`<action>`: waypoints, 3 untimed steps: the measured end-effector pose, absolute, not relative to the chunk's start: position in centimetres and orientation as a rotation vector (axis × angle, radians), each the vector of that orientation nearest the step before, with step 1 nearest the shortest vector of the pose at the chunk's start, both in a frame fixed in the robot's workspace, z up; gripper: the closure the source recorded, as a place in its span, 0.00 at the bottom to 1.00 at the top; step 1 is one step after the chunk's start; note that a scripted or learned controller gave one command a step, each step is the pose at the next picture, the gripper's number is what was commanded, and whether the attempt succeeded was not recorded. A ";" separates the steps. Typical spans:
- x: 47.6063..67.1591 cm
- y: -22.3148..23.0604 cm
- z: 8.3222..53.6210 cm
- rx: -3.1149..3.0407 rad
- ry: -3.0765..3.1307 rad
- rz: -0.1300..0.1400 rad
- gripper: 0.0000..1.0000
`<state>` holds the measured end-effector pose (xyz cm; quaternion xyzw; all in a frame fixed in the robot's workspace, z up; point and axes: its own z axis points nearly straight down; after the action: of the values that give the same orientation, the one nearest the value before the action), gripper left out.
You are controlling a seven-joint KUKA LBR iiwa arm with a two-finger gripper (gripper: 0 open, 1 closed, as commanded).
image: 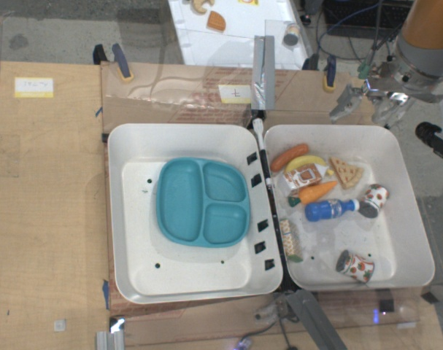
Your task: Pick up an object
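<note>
Gripper hanging above the bench at two o'clock, beyond the far rim of the right bin.
Fingers are spreading apart with nothing between them; toys are lying in the right bin at four o'clock: sausage and banana touching at the far left; carrot just beside the blue bottle; cracker wedge near the middle; teal divided plate is sitting in the left bin at eight o'clock.
</note>
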<state>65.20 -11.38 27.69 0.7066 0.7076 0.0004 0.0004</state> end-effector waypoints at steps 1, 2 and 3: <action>56.0 -10.2 14.6 2.253 2.191 -0.001 0.00; 58.0 -6.6 9.2 1.895 2.506 0.000 0.00; 57.9 -7.0 10.1 1.906 2.499 -0.001 1.00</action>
<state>57.88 -7.00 10.10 0.6064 0.7952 -0.0004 -0.0007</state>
